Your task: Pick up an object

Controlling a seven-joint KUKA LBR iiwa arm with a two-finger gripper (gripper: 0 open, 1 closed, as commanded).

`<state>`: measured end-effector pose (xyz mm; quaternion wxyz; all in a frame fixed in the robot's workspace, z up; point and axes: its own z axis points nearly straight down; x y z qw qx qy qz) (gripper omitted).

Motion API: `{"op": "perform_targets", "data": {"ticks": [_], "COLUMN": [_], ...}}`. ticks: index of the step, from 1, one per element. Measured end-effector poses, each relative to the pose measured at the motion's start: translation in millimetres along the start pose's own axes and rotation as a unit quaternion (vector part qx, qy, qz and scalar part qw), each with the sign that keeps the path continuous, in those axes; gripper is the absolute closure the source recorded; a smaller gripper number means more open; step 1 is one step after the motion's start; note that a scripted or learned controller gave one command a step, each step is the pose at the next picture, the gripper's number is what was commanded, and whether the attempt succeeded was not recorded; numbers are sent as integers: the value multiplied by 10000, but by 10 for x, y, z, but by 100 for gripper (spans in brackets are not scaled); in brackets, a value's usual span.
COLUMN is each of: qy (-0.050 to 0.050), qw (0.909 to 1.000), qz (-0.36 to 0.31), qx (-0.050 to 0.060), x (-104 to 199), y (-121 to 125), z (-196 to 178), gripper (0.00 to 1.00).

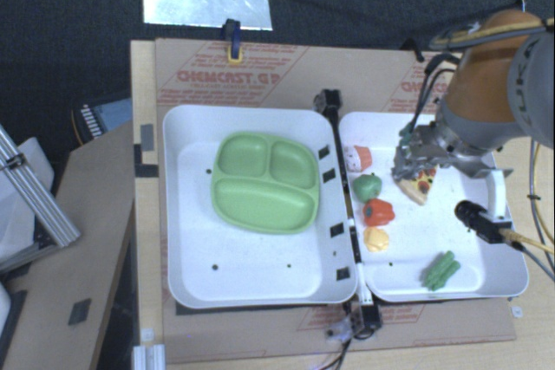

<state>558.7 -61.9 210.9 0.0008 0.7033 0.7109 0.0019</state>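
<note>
Gripper (414, 171) low in right bin (507, 273), over pizza slice (419, 187); finger opening cannot be told, no hold visible. Slice right of green pepper (368, 185). Best: centre over slice, descend straight, close firmly before lifting.

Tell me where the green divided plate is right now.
In the camera view, the green divided plate lies in the left white bin, roughly at its centre, across the divider from the toy foods in the right bin.
</note>
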Motion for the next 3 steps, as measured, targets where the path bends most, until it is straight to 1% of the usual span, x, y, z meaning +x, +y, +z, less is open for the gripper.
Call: {"op": "perform_targets", "data": {"ticks": [1,2,3], "qy": [0,5,3], "qw": [10000,10000,10000], "qz": [6,3,9], "qx": [0,2,2], "x": [514,1059,1472], "y": [192,497,700], "z": [-106,-51,-55], "gripper": [100,100,100]}}
